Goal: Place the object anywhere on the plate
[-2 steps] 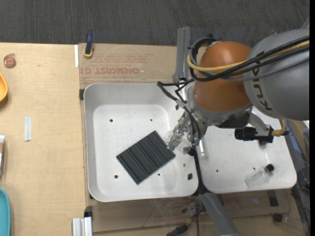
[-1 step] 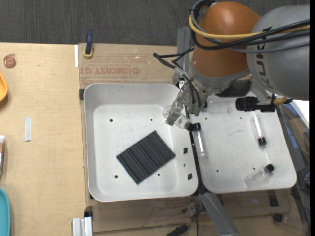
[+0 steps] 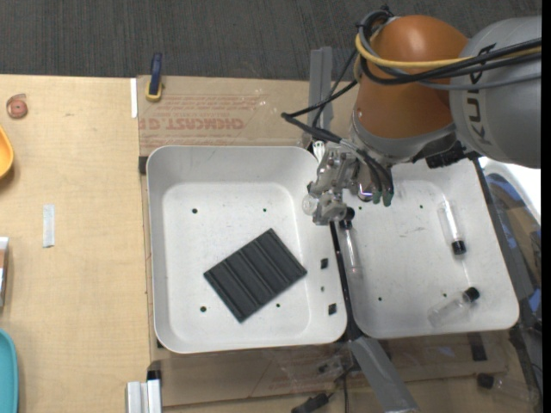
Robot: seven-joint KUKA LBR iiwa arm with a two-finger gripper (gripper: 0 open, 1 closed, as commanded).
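Arm (image 3: 508,76) — partial "KU" lettering; cardboard (image 3: 215,114) — red print (mirrored, unreadable).

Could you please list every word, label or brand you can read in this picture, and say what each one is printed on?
"KU", white letters cut off by the picture's edge, on the grey arm.
Red print on the cardboard sheet behind the left bin: it appears upside down and too blurred to read reliably.

The arm (image 3: 448,84) hides the right bin's (image 3: 413,317) far rim; an orange dish (image 3: 4,155) and teal object (image 3: 7,375) run off the left edge.
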